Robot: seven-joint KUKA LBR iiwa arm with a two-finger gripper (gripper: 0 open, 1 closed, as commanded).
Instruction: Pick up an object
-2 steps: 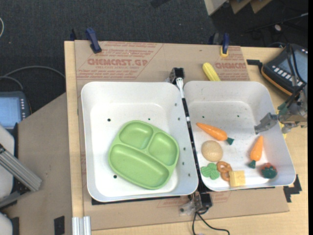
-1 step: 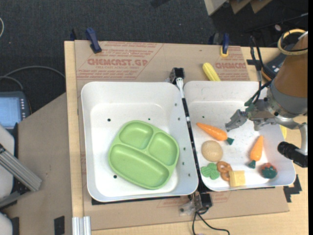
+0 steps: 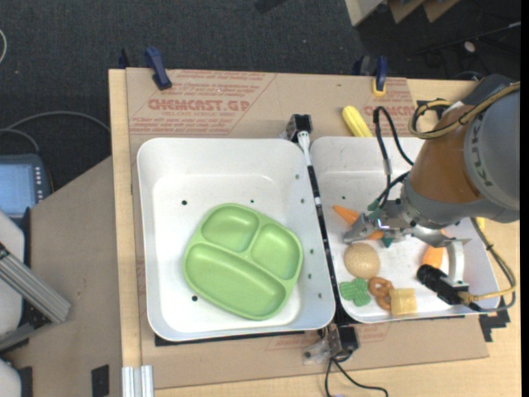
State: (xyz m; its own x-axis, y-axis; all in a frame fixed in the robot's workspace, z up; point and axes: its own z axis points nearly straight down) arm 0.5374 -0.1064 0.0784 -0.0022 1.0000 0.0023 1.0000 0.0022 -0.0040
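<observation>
Gripper (image 3: 369, 228) is lowered beside tan round piece (image 3: 361, 260); finger state cannot be told. Piece probably light, smooth; best pinched across its middle.

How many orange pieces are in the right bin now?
3: an orange carrot-like wedge left of the gripper, an orange block under the arm, an orange pretzel-shaped ring near the front. The arm may hide more.
</observation>
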